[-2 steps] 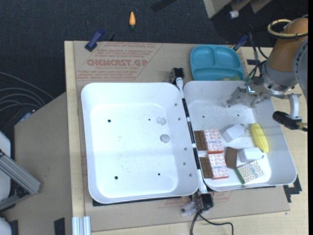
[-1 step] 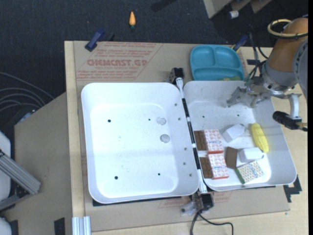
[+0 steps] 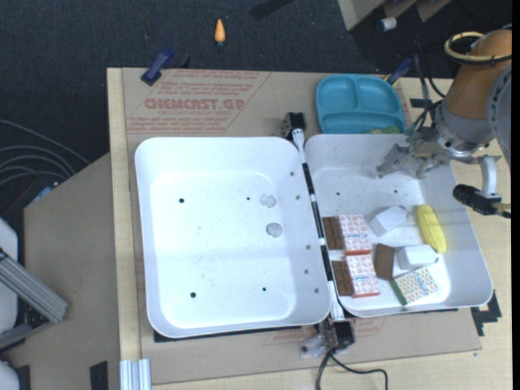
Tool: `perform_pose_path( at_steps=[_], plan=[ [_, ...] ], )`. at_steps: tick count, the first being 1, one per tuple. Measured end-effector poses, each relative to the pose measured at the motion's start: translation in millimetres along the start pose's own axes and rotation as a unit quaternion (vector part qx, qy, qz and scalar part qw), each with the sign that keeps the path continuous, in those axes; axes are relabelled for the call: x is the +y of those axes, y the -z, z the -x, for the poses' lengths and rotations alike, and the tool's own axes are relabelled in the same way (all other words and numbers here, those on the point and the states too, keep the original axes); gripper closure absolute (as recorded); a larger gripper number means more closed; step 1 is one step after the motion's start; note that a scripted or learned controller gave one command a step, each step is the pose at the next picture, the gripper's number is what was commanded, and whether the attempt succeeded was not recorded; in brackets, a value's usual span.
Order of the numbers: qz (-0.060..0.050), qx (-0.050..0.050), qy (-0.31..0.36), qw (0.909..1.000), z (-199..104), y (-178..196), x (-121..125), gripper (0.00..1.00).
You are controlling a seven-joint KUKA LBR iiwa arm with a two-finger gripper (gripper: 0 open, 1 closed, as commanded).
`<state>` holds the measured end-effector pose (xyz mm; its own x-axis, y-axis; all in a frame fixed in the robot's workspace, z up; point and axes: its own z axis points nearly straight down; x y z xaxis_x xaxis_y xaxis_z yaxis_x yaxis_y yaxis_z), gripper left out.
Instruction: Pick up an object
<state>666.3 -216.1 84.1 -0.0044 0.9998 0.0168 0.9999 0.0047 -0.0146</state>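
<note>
A wooden desk (image 3: 203,104) printed with red lettering carries two shallow white bins side by side, seen from above at a slant. The left bin (image 3: 162,177) holds nothing but two small round marks near its middle. The right bin (image 3: 463,279) holds all the objects, gathered toward its near half. The grey arm (image 3: 479,96), with its orange band above the wrist, reaches in from the right and ends over the far part of the right bin, where the gripper (image 3: 404,162) hangs with its fingers spread apart and nothing between them, well apart from the cluster of objects below it. Behind the right bin, a teal divided tray (image 3: 357,104) rests on the desk's far edge. Within the right bin, two red-and-white patterned boxes (image 3: 356,250) lie one behind the other along the left wall, each beside a dark brown strip. A white block (image 3: 388,219) sits near the bin's middle, just beside a yellow corn cob (image 3: 431,227) lying lengthwise toward the right wall. A second white block (image 3: 418,255) lies just below the cob, with a brown block (image 3: 384,261) to its left and a patterned card (image 3: 417,283) nearest the front rim. On the dark floor beyond the desk lies a small orange carrot-shaped toy (image 3: 219,31), and a blue clip (image 3: 158,67) sits at the desk's far left corner.
</note>
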Motion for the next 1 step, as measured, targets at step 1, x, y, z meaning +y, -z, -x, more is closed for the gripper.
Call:
perform_pose_path(
  at_steps=[1],
  plan=[
    [0.0,0.0,0.0,1.0,0.0,0.0,0.0,0.0]
  ],
)
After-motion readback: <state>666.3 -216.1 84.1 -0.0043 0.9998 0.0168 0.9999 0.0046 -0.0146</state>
